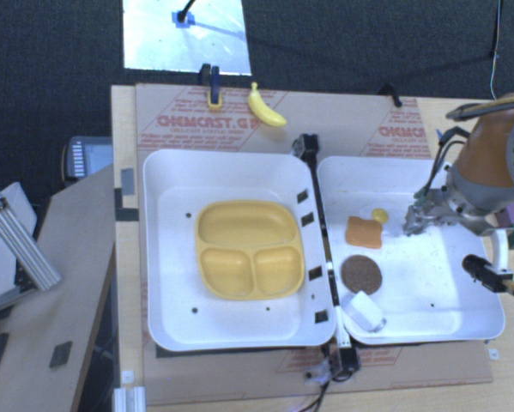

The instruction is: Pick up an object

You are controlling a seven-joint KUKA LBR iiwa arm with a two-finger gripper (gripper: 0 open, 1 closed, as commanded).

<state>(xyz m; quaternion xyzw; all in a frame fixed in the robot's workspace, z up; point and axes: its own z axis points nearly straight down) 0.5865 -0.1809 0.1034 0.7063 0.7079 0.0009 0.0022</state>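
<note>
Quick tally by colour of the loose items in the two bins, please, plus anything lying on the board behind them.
Yellow: 3: tray, small piece, banana on the board
Orange: 1: block
Brown: 1: disc
White: 1: cup
Total: 6

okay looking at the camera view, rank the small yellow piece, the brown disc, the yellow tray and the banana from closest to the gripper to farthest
From the gripper:
1. Small yellow piece, just to its left in the right bin.
2. Brown disc, lower left in the same bin.
3. Yellow tray, in the left bin.
4. Banana, on the board behind the bins.
</note>
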